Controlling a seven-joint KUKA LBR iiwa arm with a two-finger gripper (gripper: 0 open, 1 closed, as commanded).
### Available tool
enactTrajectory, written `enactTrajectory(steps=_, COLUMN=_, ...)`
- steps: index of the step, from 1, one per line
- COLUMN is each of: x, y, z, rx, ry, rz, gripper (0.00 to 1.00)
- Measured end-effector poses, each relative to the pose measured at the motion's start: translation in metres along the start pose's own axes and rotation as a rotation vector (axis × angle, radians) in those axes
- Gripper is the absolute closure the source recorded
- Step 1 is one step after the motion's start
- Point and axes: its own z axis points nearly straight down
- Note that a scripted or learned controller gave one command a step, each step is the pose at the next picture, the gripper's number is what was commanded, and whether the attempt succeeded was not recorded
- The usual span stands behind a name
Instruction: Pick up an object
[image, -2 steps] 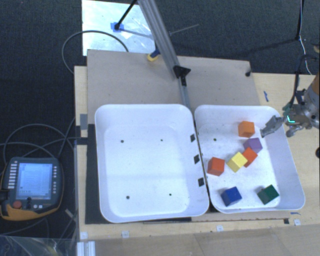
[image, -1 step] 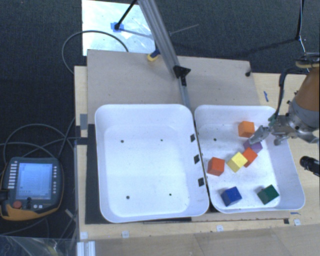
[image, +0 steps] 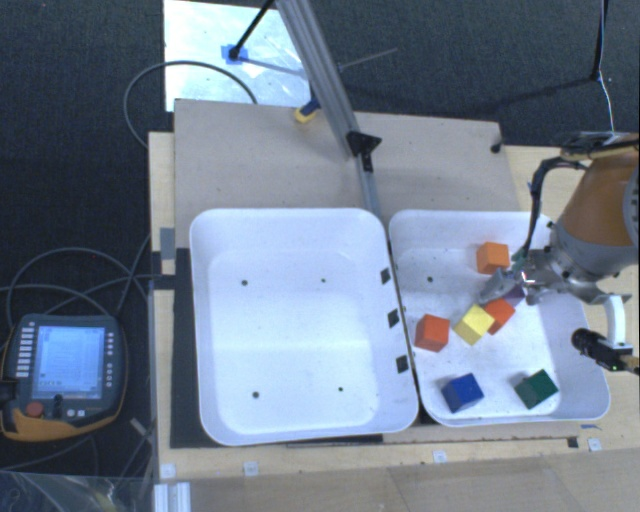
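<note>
Blocks, six, all lying in the right bin (image: 570, 405). Gripper (image: 508, 289): low over that bin, beside an orange-red block (image: 499, 314); finger state cannot be told. Touching that block's left side, a yellow block (image: 475, 325). Above the gripper, an orange block (image: 492, 257). Further left, a second orange-red block (image: 432, 333). Near the front wall, a blue block (image: 462, 392) and a green block (image: 536, 388), apart. Left bin (image: 215, 235): adjoining on the counter (image: 250, 150). Teach pendant (image: 62, 375): off the counter's left edge.

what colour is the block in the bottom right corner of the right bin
Dark green, seen in the camera view, near the right bin's lower right corner.
</note>
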Motion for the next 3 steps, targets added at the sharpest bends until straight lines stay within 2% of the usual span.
enactTrajectory(steps=1, x=-0.001, y=0.002, z=0.013, rx=-0.007, ry=-0.002, rz=0.002, gripper=0.00)
enactTrajectory(steps=2, x=-0.001, y=0.002, z=0.004, rx=-0.008, ry=-0.002, rz=0.001, gripper=1.00)
enactTrajectory(steps=3, x=0.001, y=-0.002, z=-0.042, rx=-0.009, ry=-0.003, rz=0.001, gripper=1.00)
